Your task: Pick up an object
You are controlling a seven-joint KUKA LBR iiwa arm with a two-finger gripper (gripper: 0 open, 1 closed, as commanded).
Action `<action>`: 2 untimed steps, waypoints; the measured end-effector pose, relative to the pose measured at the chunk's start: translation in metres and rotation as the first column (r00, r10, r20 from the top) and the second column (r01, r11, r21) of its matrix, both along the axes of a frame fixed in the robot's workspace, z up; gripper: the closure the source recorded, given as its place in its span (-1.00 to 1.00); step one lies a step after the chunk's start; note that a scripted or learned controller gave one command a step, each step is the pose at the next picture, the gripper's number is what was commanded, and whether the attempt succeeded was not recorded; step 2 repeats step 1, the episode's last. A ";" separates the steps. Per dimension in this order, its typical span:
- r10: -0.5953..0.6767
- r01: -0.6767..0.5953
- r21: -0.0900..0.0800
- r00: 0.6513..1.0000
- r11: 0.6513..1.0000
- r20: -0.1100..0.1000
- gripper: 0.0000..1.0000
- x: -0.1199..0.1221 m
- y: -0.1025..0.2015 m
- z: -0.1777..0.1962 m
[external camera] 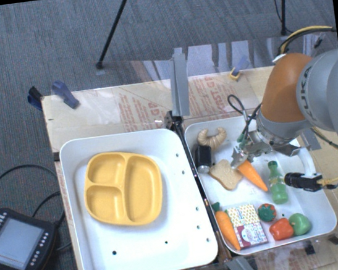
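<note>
In the right bin (325, 203), my gripper (245, 153) hangs low over the upper, thick end of an orange carrot (253, 175) that lies slanted near the bin's middle. A slice of toast (226, 175) lies just left of it. A croissant (211, 136) sits above-left, and a green bottle (277, 183) lies to the carrot's right. The grey arm with its orange band (285, 93) comes in from the upper right. The gripper's body hides where it meets the carrot.
A black cylinder (202, 156) lies by the right bin's left wall. Along its front lie a second carrot (227, 229), a printed box (247, 224), a tomato (266, 212), a red pepper (281, 229) and a green pepper (300, 223). The left bin (93, 260) holds a yellow divided plate (124, 187).
</note>
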State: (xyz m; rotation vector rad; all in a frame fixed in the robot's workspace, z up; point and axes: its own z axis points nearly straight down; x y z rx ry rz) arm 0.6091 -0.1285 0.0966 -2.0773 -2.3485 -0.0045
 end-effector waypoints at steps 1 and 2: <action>-0.063 0.063 -0.005 0.998 0.998 0.003 1.00 0.002 0.016 0.066; -0.063 0.063 -0.005 0.998 0.998 0.003 1.00 0.002 0.016 0.066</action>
